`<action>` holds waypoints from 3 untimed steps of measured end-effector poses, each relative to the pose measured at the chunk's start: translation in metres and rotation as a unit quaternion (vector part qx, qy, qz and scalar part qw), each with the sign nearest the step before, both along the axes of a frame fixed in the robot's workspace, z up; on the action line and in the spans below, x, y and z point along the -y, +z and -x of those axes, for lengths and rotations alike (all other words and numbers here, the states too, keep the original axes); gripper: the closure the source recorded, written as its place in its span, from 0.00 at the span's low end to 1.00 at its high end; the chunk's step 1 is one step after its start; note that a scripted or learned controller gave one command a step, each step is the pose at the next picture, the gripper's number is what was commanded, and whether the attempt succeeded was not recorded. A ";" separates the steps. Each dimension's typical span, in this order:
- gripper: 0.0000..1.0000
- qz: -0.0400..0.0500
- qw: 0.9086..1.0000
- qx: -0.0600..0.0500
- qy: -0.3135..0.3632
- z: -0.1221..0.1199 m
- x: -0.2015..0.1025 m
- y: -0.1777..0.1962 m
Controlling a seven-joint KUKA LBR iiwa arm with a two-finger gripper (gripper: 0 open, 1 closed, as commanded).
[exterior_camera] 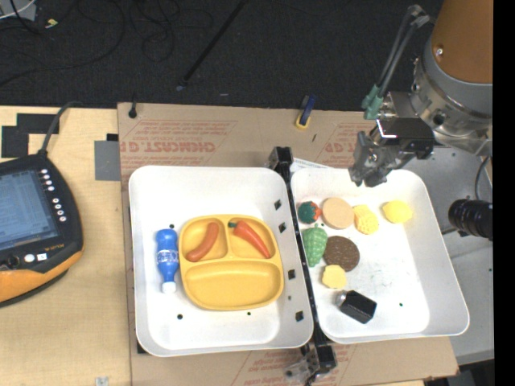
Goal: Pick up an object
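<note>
My gripper (368,177) hangs over the far edge of the right bin (434,296), above and a little right of a tan disc (337,213). Nothing shows between its fingertips. Around the disc lie a dark green and red piece (307,211), a yellow bumpy piece (366,219), a yellow lump (396,211), a green bumpy piece (314,245), a brown round cookie (341,252), a small yellow piece (334,277) and a black block (357,306).
The left bin (153,320) holds a yellow divided plate (231,284) with a sausage (203,241) and a carrot (253,236), and a blue bottle (166,258) beside it. A tablet controller (32,223) lies at far left.
</note>
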State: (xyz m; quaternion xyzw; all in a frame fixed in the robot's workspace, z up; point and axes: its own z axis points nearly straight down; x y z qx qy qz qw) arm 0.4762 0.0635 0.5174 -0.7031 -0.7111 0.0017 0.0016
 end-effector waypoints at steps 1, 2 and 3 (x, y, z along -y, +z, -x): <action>1.00 0.000 1.000 -0.002 0.005 0.000 -0.001 0.009; 1.00 0.001 1.000 -0.002 -0.007 0.001 0.022 -0.062; 1.00 0.000 1.000 0.002 -0.004 0.000 0.022 -0.041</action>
